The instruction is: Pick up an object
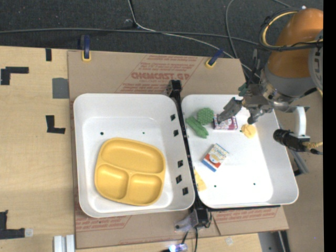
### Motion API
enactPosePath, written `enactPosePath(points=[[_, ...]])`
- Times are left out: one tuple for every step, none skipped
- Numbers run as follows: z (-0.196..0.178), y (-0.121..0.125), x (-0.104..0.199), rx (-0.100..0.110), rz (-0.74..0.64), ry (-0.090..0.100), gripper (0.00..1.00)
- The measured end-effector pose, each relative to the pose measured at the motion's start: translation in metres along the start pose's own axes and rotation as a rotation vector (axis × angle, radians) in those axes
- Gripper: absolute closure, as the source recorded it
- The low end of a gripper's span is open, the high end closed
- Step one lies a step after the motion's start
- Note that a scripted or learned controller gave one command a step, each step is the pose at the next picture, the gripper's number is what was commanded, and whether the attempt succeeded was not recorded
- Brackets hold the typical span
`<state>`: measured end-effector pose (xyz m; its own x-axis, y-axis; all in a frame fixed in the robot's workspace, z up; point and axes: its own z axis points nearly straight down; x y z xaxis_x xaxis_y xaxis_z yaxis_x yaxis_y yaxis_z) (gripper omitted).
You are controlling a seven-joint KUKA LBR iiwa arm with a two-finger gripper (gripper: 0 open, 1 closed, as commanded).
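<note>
Camera view: small pink-and-white packet (226, 123) lies at the back of the right bin (273, 193), under the gripper (240, 112), fingers spread wide, nothing between them. Risk: packet lies flat, fingers may skid over it. Green toy (201, 122) just left crowds the approach; yellow piece (249, 130) right; carton (216, 157) nearer; yellow divided plate (129, 170) in the left bin (84, 140)

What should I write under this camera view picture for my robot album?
Robot pincer hovering open over toys in the right bin; yellow tray in the left bin.
</note>
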<state>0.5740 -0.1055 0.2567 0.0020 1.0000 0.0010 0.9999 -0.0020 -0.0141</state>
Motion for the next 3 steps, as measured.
enactPosePath(points=[[-0.007,0.002,0.000,-0.013,-0.003,-0.001,0.00],[0.047,-0.008,-0.001,-0.008,-0.002,-0.001,0.00],[0.093,-0.008,0.006,-0.009,-0.003,-0.002,0.00]])
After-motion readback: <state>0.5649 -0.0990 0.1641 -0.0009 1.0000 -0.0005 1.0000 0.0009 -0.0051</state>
